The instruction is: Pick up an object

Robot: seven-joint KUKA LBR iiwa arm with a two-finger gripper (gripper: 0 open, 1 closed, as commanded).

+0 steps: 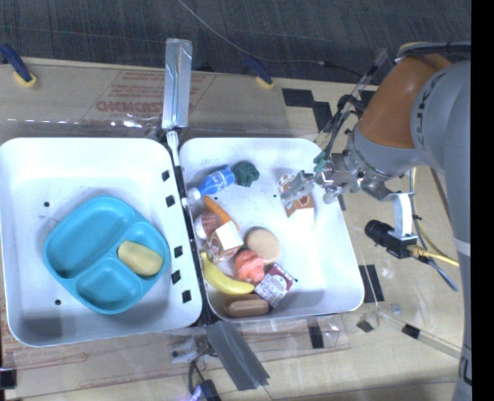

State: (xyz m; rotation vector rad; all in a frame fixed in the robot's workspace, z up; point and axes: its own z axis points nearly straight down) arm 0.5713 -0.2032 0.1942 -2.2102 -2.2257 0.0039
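Observation:
My gripper [297,187] hangs over the upper right part of the right bin [334,261]. It is shut on a small brown and white packet [301,205], which sticks out just below the fingertips. The other objects lie in a heap along this bin's left side, apart from the gripper. They are a blue bottle [216,180], a dark teal ball [246,172], an orange carrot [217,210], a tan round bun [263,242], a pink-red fruit [247,264], a banana [225,281], a maroon packet [273,285] and a brown sausage [246,307].
The left bin [29,182] holds a blue divided plate [88,253] with a yellow lump [140,257] on it. A metal divider post [177,82] stands between the bins at the back. The right bin's floor is bare white at its right half.

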